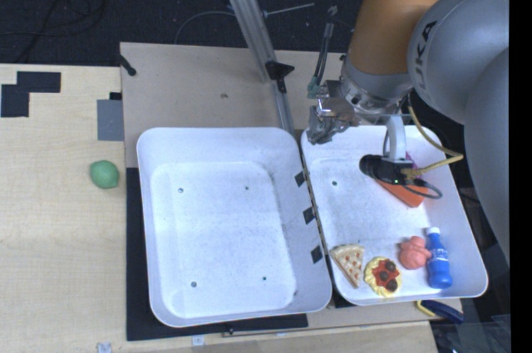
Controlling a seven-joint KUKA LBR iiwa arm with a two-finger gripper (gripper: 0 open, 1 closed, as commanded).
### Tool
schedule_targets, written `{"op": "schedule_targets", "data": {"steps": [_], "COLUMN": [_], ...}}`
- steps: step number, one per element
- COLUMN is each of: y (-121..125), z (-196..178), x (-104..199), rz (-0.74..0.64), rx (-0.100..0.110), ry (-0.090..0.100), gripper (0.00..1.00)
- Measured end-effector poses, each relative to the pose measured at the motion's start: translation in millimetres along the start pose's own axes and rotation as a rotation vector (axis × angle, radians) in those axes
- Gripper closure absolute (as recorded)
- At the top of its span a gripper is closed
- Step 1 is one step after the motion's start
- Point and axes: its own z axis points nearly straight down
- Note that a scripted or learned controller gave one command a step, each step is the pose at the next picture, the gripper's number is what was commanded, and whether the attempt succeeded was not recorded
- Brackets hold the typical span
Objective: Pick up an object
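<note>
The pickable things all lie in the right bin (349, 202): an orange wedge (405, 194) by its right side, a white-capped blue bottle (437, 258) at its near right corner, then a pink lump (411, 252), a red-and-yellow disc (382, 275) and a pizza slice (349, 262) along its near edge. The left bin (216, 227) touches the right bin's left side. My grey arm (449, 36) bends over the right bin's far left corner, and I cannot tell whether the gripper (320, 129) there is clenched or released.
</note>
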Motion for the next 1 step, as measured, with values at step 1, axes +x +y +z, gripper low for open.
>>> {"op": "schedule_targets", "data": {"steps": [1], "y": [0.5], "z": [-7.2], "x": [53.9], "rz": [0.000], "rx": [0.001], "ry": [0.000], "gripper": [1.00]}}
